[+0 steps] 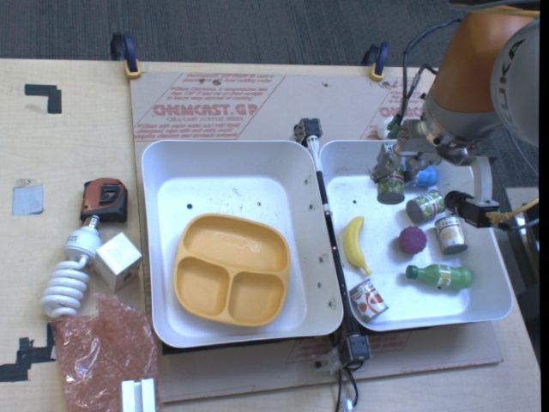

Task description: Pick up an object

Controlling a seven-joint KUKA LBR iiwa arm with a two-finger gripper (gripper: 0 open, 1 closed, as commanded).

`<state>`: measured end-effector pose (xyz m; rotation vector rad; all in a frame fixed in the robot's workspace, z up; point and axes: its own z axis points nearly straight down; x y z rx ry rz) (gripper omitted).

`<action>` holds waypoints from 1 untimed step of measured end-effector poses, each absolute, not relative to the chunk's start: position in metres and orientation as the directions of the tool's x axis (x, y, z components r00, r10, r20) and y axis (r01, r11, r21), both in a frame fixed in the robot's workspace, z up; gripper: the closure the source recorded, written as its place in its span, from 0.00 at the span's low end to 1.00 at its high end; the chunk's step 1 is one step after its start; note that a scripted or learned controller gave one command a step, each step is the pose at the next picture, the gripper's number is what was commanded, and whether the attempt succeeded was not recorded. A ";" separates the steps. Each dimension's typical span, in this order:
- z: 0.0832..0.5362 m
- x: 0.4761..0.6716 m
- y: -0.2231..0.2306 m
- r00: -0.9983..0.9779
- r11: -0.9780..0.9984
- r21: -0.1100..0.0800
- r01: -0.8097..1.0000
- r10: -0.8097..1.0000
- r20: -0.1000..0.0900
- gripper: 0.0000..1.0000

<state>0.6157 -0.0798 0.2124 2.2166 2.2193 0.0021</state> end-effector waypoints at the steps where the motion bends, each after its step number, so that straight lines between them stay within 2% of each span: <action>1: 0.223 0.617 -0.080 -0.002 0.002 0.007 1.000 1.000 -0.003 1.00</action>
